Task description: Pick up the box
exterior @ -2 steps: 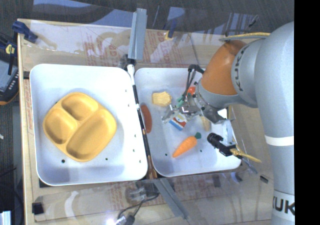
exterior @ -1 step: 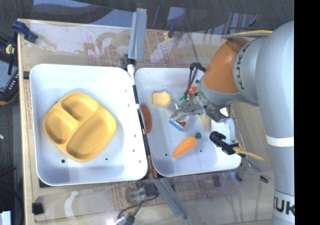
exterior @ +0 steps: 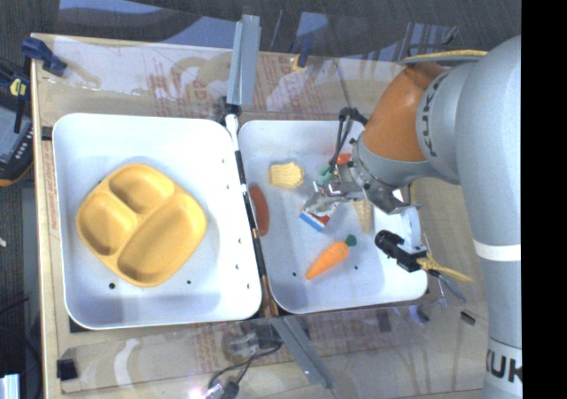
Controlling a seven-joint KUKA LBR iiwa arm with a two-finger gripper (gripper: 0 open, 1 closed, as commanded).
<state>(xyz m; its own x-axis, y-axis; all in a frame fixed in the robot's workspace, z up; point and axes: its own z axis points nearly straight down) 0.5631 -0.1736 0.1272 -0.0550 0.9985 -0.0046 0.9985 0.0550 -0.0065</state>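
A: Gripper (exterior: 326, 196) is seen low in the right bin (exterior: 283, 291), directly over the small box (exterior: 314, 218), whose blue and red edge shows just below it. Whether the box is clasped cannot be told, since the tip is crowded by cables and metal parts.

B: So the grasp step is judged to be in hand?

A: Yes, or its very end. Nothing is shown lifted clear of the bin floor.

B: What is called for next?

A: A firm closure on the box, then a straight lift, so that the yellow corn piece (exterior: 285, 176) to the far left, the carrot (exterior: 328, 260) on the near side and the sausage (exterior: 260, 209) by the left wall are not dragged. The yellow divided plate (exterior: 142, 224) in the left bin (exterior: 71, 300) is well apart.
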